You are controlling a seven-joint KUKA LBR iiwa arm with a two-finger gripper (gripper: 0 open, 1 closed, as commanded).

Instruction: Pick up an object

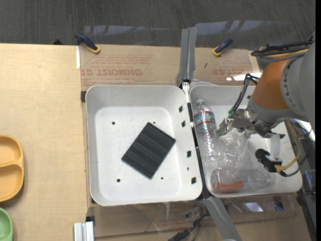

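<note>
A black ribbed pad (149, 149) lies flat and slanted in the middle of the left bin (100, 185). In the right bin (293, 185), a clear water bottle (204, 120) with a red and white label lies along the left wall. Crumpled clear plastic (233, 147) sits beside it. A clear container with an orange piece inside (234, 183) lies near the front wall. My gripper (224, 128) reaches in from the right and hangs low over the bin's middle, just right of the bottle and at the top edge of the crumpled plastic.
A yellow plate (10, 167) and a green dish (4, 226) sit at the bench's left edge. Two clamps (88, 43) (222, 46) hold cardboard (120, 67) behind the bins. A black cable (268, 159) loops from the wrist over the right bin.
</note>
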